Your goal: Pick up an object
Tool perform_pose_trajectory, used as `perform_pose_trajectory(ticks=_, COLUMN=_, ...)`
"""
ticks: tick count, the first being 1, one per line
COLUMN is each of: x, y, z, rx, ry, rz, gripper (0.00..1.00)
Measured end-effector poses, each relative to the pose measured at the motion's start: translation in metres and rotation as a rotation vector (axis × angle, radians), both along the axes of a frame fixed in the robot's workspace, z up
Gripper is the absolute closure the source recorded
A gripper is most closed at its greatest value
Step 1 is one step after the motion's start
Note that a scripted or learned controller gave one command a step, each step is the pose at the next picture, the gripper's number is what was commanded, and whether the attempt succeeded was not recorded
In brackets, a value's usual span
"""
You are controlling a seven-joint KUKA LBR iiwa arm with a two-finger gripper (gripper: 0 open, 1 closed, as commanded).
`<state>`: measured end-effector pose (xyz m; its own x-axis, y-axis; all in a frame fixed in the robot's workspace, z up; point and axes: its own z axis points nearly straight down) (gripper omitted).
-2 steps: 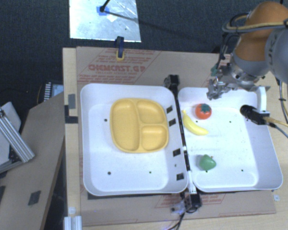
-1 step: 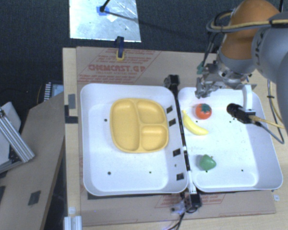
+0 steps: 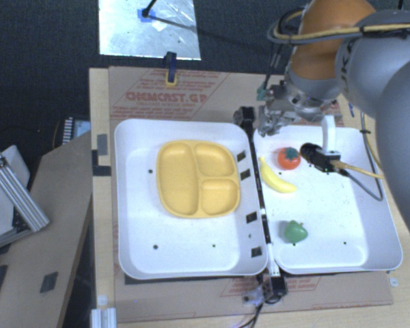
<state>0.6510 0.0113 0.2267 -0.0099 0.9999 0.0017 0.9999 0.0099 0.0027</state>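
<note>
two white bins sit side by side on the bench. the left bin holds a yellow divided tray, lying flat near its middle. across the divider, in the right bin, a yellow banana lies close to the inner wall, with a red tomato just beside its upper end. a green pepper rests nearer the front, apart from both. my gripper hangs over the far left corner of the right bin, above the tomato and banana. i cannot tell its state from this angle, and nothing is visibly held.
</note>
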Motion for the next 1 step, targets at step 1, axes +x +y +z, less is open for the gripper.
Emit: perform_pose_trajectory(ticks=1, x=-0.0081, y=0.0535, z=-0.0084, rx=0.0, ry=0.002, rz=-0.001, gripper=1.0)
